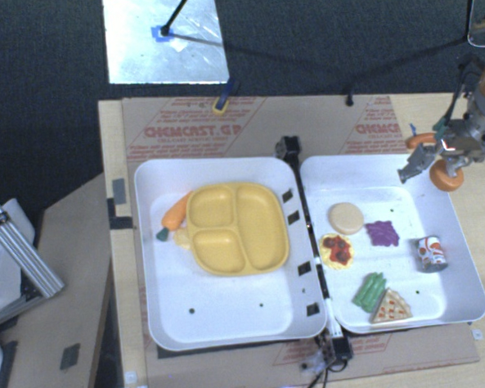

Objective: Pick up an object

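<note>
The right bin (457,217) holds several toy foods: a round beige cookie (346,218), a purple grape bunch (382,233), a red-and-yellow piece (337,250), a small red-and-white can (430,254), a green vegetable (370,291) and a pizza slice (391,307). My gripper (429,165) hangs over the bin's far right corner, above and to the right of the cookie and grapes. It is apart from all of the items, and I see nothing in it.
The left bin (163,300) carries a yellow divided plate (232,228). An orange carrot (175,211) lies at the plate's left edge. A black hinge strip (306,234) runs between the bins. A shiny metal sheet (165,38) lies beyond the bench.
</note>
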{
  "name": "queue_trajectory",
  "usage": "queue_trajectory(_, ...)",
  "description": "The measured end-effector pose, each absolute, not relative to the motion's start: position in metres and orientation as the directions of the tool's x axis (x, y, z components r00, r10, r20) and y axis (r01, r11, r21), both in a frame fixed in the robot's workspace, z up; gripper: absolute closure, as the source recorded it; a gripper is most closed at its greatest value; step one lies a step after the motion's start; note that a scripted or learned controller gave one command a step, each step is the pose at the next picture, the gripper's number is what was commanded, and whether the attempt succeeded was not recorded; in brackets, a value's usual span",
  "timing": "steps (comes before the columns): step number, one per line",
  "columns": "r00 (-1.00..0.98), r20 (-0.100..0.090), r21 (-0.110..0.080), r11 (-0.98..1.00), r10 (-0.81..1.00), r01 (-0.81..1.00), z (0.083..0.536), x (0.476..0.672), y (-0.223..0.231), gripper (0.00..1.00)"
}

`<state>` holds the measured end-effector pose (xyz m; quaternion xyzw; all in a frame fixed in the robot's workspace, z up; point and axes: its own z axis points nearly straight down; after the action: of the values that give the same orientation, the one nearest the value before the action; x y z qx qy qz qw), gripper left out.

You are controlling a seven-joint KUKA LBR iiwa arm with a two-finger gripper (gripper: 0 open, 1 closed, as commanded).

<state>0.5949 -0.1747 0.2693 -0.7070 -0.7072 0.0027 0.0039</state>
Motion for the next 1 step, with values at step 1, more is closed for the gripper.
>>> queue_trajectory(1,-0.003,-0.001,0.002,0.003,1.000,1.000,0.2758,0.5969,-0.1744,0.00)
